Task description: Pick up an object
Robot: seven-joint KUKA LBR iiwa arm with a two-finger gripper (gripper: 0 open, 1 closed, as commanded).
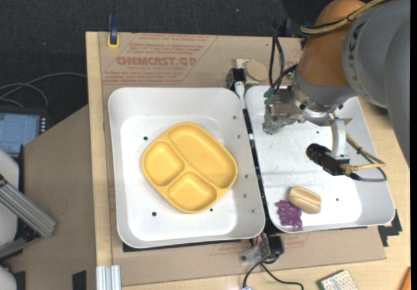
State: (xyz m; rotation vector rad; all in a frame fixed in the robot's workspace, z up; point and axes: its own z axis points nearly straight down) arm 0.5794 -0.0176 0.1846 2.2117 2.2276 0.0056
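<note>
A tan oval object [305,199] lies near the front of the right bin [373,199]. A small purple bunch-like object [288,214] sits just in front and to its left, touching or almost touching it. My gripper [277,120] hangs over the far left part of the right bin, close to the wall between the bins. It is well apart from both objects, and nothing is visibly held in it. A yellow divided plate [189,166] rests in the middle of the left bin [124,152].
The grey arm with its orange band [329,34] comes in from the upper right over the back of the right bin. A brown cardboard sheet [156,54] lies under both bins. Cables run along the bins' shared edge [251,145].
</note>
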